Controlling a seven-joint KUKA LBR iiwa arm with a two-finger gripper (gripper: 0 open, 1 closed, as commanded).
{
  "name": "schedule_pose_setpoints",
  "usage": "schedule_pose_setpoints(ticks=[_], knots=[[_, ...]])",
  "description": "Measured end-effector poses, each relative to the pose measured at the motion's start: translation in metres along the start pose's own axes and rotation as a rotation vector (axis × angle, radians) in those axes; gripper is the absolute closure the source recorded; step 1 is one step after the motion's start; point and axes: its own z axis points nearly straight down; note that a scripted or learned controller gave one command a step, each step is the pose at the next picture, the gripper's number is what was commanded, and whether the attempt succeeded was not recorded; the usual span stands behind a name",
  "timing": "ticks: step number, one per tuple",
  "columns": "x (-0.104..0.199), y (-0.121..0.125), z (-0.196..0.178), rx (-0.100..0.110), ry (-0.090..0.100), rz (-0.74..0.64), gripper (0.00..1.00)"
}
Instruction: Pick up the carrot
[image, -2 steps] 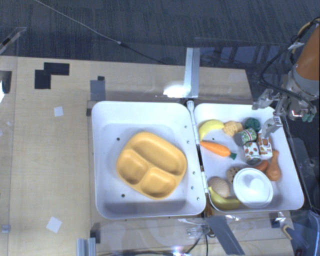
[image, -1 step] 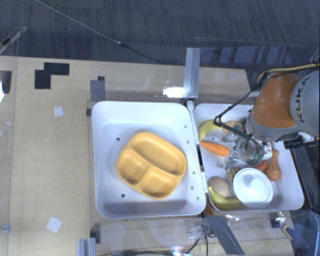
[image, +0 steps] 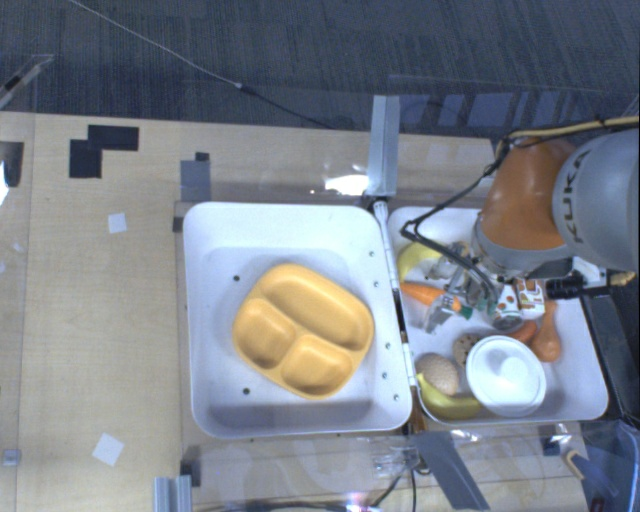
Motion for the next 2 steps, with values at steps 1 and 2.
schedule_pose_setpoints(ticks=[1,2], knots=[[-0.002,0.003,-0.013,-0.003,-0.008,-0.007,1.00],[0.017,0.050,-0.099,-0.001,0.001,0.246,1.00]])
